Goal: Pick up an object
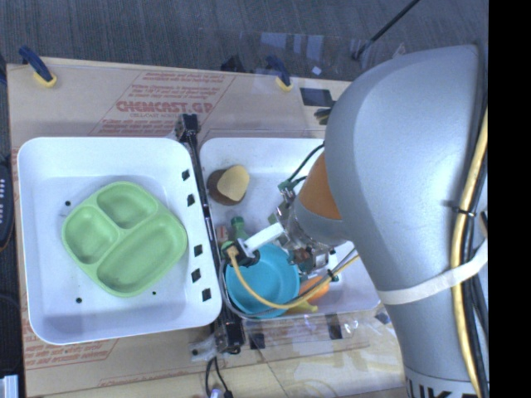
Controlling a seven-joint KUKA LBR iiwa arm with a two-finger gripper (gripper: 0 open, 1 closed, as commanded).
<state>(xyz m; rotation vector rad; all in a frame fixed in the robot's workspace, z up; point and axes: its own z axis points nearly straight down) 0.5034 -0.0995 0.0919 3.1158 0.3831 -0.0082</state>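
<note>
The right bin [257,152] holds a blue bowl [267,287] near its front wall. A tan and brown rounded object [230,183] lies toward the back left. A small green item [238,224] sits by the left wall. My gripper [305,258] is low in this bin, over the bowl's right rim. An orange piece [316,288] shows just below the gripper, at the bowl's right edge. The wrist hides much of what lies under the gripper.
In the left bin [41,164] lies a green divided plate [124,237]. The bulky grey arm [406,189] covers the right half of the right bin. A black divider [197,197] runs between the bins.
</note>
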